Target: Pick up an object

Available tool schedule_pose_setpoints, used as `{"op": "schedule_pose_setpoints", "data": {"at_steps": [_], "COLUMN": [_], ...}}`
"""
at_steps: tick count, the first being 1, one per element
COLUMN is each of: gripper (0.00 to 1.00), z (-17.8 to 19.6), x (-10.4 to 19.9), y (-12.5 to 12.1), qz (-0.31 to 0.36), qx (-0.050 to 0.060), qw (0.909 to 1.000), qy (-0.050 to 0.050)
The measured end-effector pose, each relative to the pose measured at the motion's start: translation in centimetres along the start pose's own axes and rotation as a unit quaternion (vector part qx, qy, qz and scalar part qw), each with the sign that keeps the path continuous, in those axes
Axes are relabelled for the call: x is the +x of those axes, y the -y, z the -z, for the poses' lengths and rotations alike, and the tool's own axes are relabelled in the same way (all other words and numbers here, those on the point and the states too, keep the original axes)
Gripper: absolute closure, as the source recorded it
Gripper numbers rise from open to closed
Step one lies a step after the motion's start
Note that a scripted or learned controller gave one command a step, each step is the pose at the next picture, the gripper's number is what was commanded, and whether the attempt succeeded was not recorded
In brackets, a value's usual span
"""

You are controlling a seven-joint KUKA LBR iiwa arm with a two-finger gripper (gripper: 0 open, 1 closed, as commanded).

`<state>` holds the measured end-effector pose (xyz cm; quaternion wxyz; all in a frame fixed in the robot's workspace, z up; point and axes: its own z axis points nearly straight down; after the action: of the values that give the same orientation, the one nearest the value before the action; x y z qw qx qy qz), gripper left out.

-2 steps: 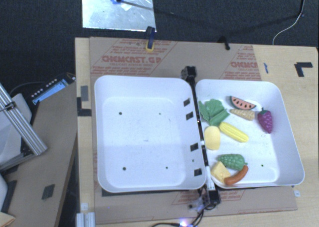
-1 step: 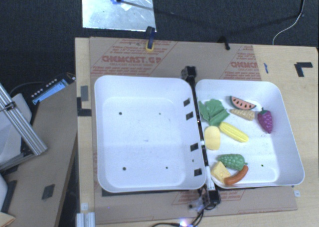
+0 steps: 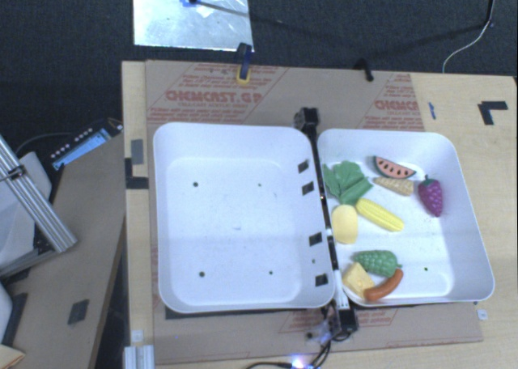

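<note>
Camera view: two white bins sit side by side on the counter (image 3: 453, 92). Right bin (image 3: 465, 222) holds toy foods: watermelon slice (image 3: 394, 168) at its far side, purple grapes (image 3: 431, 195) right of it, yellow corn (image 3: 380, 214) lying diagonally below, lemon (image 3: 345, 223), sausage (image 3: 383, 286). Jaws: cannot tell.

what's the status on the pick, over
All toy food lies in the right white bin. Purple plastic grape bunch sits apart by the right wall, untouched. Red watermelon slice rests against the corn cob. Nothing lifted yet.
</note>
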<state>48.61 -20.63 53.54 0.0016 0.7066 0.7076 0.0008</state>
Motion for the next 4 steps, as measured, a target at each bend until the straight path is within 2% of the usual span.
{"op": "schedule_pose_setpoints", "data": {"at_steps": [1,2,3,4], "gripper": [1.00,1.00,1.00,1.00], "z": [-2.0,-0.2,0.0,0.0], "x": [9.4,8.4,4.9,2.7], "y": [-0.1,-12.0,-7.6,-3.4], "qz": [0.006,0.003,-0.002,-0.002], "qx": [0.001,-0.001,0.000,0.000], "qw": [1.0000,1.0000,1.0000,1.0000], "qy": [-0.002,0.000,0.000,0.000]}}
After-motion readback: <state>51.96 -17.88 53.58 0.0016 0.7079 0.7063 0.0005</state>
